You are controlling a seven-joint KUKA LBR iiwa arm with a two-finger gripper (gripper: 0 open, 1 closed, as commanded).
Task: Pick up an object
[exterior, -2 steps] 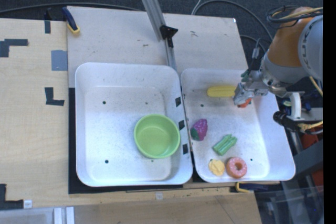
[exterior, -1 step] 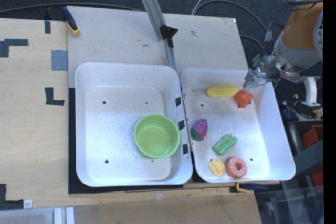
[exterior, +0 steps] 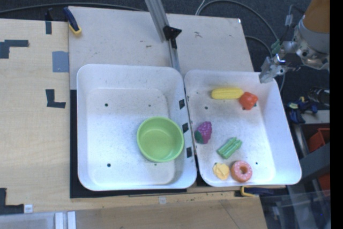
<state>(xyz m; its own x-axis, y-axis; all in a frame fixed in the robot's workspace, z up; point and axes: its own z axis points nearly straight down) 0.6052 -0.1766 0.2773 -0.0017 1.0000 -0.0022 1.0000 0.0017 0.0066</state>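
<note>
in the right bin point(exterior: 278, 131), nearest the camera, a pink donut point(exterior: 241, 171) touches a yellow toy point(exterior: 221, 170). above them lie a green piece point(exterior: 229, 147) and purple grapes point(exterior: 203, 132). the left bin point(exterior: 96, 88) holds a green bowl point(exterior: 159, 139). farther back, a corn cob point(exterior: 226, 94) lies beside a red toy point(exterior: 248, 100). the gripper point(exterior: 269, 71) hangs over the right bin's far right corner; its state cannot be told.

No writing, label, brand, number or sign can be read anywhere on the bench or bins
</note>
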